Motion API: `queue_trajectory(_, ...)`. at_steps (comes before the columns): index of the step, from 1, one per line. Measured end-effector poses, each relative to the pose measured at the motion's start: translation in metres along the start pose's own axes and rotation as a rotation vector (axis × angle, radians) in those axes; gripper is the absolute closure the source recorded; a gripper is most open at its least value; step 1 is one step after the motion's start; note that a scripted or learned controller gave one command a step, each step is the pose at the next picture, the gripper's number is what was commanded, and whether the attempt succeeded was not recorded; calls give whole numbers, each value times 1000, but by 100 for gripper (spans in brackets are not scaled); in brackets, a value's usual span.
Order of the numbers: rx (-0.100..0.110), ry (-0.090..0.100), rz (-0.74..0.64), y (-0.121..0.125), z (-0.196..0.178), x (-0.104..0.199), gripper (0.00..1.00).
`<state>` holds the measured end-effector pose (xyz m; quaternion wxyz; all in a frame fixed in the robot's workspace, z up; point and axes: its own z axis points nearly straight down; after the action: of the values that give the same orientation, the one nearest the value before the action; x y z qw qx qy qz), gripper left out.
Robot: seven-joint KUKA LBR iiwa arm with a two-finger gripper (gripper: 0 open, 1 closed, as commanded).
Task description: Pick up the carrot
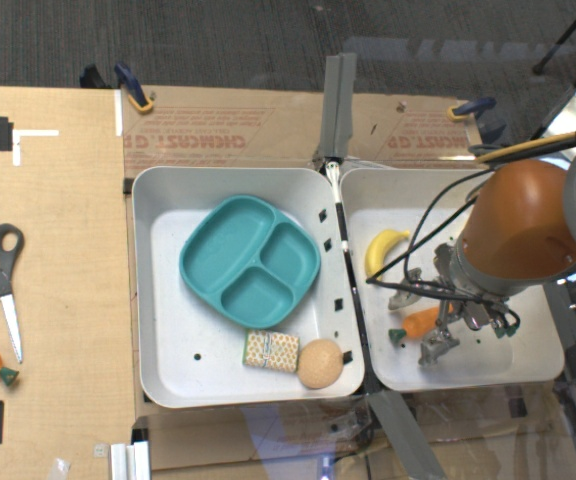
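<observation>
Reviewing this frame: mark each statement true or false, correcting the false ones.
1. The teal divided plate lies in the left bin. True.
2. The carrot lies in the right bin, beside the gripper. True.
3. The banana lies in the left bin. False: it lies in the right bin, near the divider.
4. The scissors lie inside a bin. False: they lie on the bench left of the bins.
5. A round tan object sits next to a small packet. True.

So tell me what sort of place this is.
Most likely a robotics lab test bench: two white bins clamped over taped cardboard, a grey-and-orange arm reaching into one, and toy food like a banana and carrot.
</observation>
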<state>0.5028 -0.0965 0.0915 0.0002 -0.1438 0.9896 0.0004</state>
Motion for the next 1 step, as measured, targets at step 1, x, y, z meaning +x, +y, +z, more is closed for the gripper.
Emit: queue_trajectory(1,1,-1,-25,3,0,-3,0)
